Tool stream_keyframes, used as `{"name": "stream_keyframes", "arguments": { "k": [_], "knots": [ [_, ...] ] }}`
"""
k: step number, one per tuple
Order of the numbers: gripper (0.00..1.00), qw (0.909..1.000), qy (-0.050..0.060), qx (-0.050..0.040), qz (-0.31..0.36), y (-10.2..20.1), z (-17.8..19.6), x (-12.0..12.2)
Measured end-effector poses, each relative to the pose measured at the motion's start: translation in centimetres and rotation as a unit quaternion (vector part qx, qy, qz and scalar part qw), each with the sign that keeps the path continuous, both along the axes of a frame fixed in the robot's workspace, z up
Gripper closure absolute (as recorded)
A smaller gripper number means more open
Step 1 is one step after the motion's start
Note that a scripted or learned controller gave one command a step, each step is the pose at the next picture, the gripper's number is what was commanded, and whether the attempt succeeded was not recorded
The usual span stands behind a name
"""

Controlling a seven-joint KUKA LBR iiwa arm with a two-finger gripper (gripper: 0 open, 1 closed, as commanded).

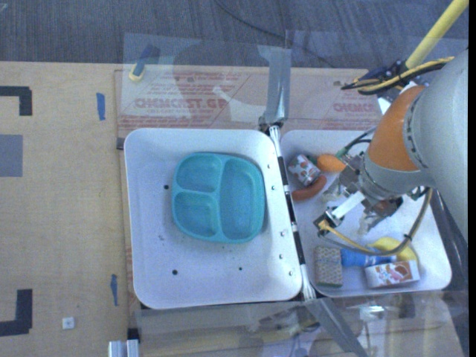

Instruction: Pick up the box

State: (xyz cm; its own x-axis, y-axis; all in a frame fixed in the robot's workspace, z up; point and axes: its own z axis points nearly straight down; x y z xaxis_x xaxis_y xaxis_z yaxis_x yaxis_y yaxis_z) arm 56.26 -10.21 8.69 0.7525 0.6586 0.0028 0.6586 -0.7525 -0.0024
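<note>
Task at an early stage. The box [392, 273], white and red, lies in the near right corner of the right bin [439, 262], beside a banana [394, 245] and a blue item [361, 259]. The gripper [349, 216] hovers over the bin's middle, just far-left of the box, with nothing visibly between its fingers; whether they are spread cannot be told. Reaching, grasping and lifting remain. The left bin [149, 222] holds a teal divided plate [219, 197].

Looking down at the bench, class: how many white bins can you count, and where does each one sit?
2. The left bin holds a teal divided plate; the right bin sits beside it, under the arm.
</note>
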Motion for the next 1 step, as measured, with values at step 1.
{"name": "stream_keyframes", "arguments": {
  "k": [1],
  "knots": [
    [0.0, 0.9989, 0.015, 0.0014, -0.044, -0.82, 0.09, 6.3]
  ]
}}
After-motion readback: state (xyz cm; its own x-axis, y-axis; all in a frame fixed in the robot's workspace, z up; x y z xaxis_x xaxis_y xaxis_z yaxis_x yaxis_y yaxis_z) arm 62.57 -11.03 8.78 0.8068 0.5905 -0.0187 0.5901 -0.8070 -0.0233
